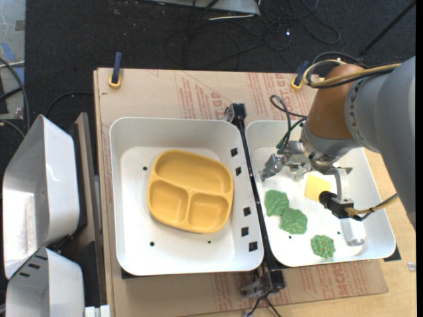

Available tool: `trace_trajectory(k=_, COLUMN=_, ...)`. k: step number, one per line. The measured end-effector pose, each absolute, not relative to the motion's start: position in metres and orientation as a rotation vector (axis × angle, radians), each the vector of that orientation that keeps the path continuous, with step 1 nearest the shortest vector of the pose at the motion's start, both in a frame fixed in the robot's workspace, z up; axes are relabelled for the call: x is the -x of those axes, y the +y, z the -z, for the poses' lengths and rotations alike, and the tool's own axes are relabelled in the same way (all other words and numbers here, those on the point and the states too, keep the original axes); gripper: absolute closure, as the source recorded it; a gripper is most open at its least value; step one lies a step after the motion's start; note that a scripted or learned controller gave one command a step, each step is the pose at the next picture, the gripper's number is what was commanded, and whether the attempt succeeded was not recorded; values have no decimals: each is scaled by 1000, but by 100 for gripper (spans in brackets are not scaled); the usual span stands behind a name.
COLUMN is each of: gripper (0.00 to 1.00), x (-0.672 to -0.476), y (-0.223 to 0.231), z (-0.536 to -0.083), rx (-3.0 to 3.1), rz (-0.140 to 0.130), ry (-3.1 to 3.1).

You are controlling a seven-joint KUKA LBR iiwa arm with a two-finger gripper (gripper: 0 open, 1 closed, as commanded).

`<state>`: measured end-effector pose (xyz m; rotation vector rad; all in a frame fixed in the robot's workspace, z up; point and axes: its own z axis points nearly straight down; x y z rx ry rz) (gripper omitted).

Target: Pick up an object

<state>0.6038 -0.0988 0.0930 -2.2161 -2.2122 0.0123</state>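
On the left, off the bench, two white tubs sit one behind the other. The bench is a brown board with red print on it. Two clamps, blue and yellow, grip its far edge, one near the far left corner and one further right.

The left bin holds a yellow tray. The tray has three parts and lies in the middle of that bin, a bit tilted. A black strip runs between the two bins.

The right bin holds the small things. Two green leaf pieces lie near its left edge: one closer to the strip, the other just beside it, toward the near edge. They touch or almost touch. A bumpy green piece lies close to the near edge, apart from the leaves. A yellow block sits in the middle of the bin, to the right of the leaves. A small grey thing lies near the near right corner.

The arm comes in from the right, high over the bin, and bends down. Its orange band is above the far part of the right bin. The gripper hangs below it, pointing down at the middle of the bin. The yellow block is right below it, a bit toward the near edge. A black part sticks out next to the block. I cannot tell how the jaws stand. I see nothing held between them.
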Motion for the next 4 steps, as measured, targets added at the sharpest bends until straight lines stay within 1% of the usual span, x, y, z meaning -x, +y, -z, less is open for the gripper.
trace_trajectory(k=1, gripper=0, x=-604, y=-99, z=-90, rx=2220, rz=-3, ry=-2218)
trace_trajectory(k=2, gripper=100, x=-605, y=-100, z=-97, rx=2223, rz=-7, ry=-2218)
trace_trajectory(k=3, gripper=100, x=-596, y=-99, z=-144, rx=2223, rz=-1, ry=-2219)
trace_trajectory(k=4, gripper=100, x=-589, y=-104, z=-190, rx=2224, rz=-2, ry=-2219)
